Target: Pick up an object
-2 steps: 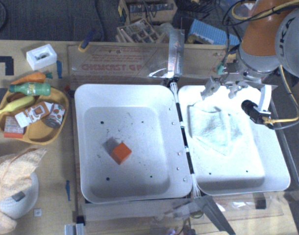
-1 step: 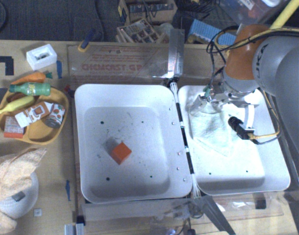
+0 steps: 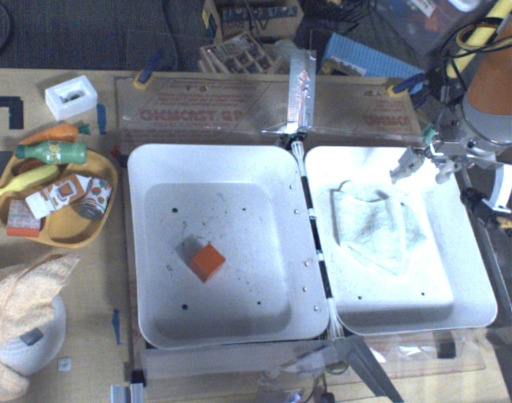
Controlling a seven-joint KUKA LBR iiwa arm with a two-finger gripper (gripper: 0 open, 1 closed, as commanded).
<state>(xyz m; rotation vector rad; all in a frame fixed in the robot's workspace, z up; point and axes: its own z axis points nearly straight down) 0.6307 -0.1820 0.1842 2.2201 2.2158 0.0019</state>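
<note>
Counter (image 3: pixel 71 82): carries two shallow white bins side by side, with clutter at its left end.
Left bin (image 3: pixel 155 175): holds one orange block, a little left of centre and toward the near side.
Right bin (image 3: pixel 466 300): holds a pale crumpled cloth lying flat in its middle.
Arm (image 3: pixel 491 91): reaches in from the right, wrist over the far right corner of the right bin.
Cloth (image 3: pixel 375 229): the nearest object to the claw, just below and left of it, not touched.
Yellow bowl (image 3: pixel 50 238): on the counter, left, piled with toy food; outside both bins.
Claw (image 3: pixel 424 164): fingers spread, nothing between them.
Orange block (image 3: pixel 208 261): well apart from the claw.
Step in hand: approach; no grasp made.
Next move: judged to call for descent onto the cloth, then closing.
</note>
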